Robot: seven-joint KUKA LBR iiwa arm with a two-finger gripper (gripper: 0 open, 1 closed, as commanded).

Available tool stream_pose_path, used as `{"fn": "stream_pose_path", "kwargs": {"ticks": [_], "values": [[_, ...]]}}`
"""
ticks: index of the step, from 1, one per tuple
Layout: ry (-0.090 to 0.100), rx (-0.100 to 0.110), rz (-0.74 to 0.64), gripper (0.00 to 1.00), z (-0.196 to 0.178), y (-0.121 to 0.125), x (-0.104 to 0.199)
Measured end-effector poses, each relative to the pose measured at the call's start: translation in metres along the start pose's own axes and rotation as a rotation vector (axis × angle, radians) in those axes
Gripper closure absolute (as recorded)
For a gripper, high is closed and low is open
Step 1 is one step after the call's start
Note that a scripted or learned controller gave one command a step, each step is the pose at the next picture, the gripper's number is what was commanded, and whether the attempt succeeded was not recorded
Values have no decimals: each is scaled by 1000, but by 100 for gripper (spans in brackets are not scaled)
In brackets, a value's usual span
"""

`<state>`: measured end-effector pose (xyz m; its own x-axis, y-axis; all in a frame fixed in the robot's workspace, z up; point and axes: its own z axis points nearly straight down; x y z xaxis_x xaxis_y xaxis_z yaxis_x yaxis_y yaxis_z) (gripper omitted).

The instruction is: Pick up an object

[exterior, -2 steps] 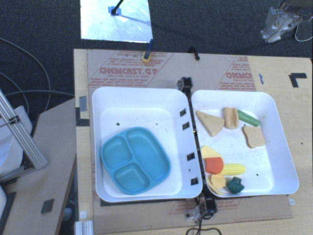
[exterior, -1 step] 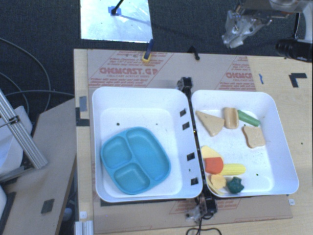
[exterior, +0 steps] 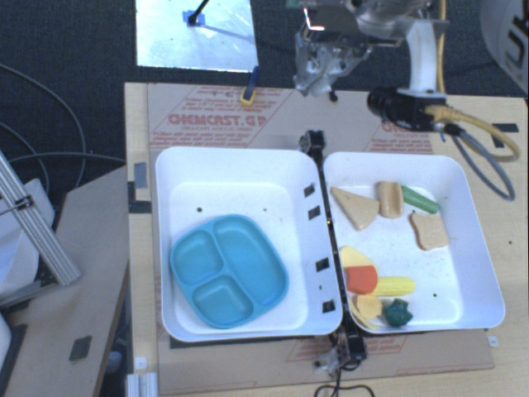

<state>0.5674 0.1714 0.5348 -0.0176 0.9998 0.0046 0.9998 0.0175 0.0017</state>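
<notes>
A pale wooden tabletop (exterior: 140, 122) stands on dark blue-grey carpet (exterior: 66, 31) — a shiny metal plate (exterior: 195, 23) lies on the floor beyond it. Black cables (exterior: 50, 98) trail at left, beside a slanted aluminium rail (exterior: 33, 230).

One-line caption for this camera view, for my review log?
Gripper poised above the bench behind two white bins: blue divided plate in the left bin, toy food pieces in the right bin.

gripper (exterior: 318, 79) hangs high at the view's top, beneath the grey wrist, seemingly pointing down.
</notes>
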Motion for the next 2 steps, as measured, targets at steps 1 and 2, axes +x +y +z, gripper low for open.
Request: {"fn": "stream_pose_path", "kwargs": {"ticks": [1,2], "values": [[-3,5,6,100,45,-4,68],[-9,8,27,100,127,16,-37]]}}
